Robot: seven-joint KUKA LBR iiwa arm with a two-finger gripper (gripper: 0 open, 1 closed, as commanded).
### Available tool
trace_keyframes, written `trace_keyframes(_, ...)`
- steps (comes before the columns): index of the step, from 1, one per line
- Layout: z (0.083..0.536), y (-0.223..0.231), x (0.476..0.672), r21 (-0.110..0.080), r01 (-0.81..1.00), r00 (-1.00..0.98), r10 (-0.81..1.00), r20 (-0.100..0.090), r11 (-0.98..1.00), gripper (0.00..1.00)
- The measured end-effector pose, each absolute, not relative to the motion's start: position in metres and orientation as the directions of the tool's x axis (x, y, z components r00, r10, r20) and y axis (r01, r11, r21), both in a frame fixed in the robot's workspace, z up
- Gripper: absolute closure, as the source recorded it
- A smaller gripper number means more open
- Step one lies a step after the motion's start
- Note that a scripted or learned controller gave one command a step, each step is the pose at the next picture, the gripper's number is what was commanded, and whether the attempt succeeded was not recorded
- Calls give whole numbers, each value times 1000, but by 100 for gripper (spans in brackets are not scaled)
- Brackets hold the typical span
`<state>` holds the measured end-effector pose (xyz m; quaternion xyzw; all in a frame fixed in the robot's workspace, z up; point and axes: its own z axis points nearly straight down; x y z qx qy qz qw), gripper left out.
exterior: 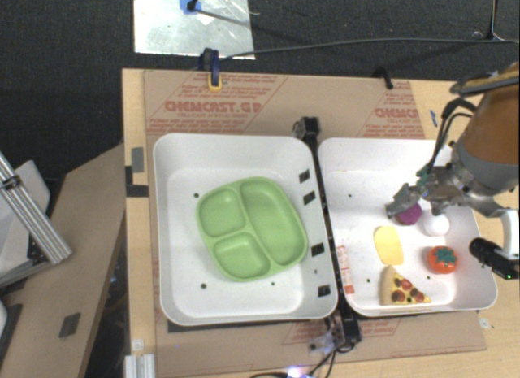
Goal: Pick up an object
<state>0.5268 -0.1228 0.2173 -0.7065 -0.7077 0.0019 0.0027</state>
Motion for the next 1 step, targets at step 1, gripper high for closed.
trace_keyframes(1,221,-123,529,1,1000,-3,1000,0,3,0)
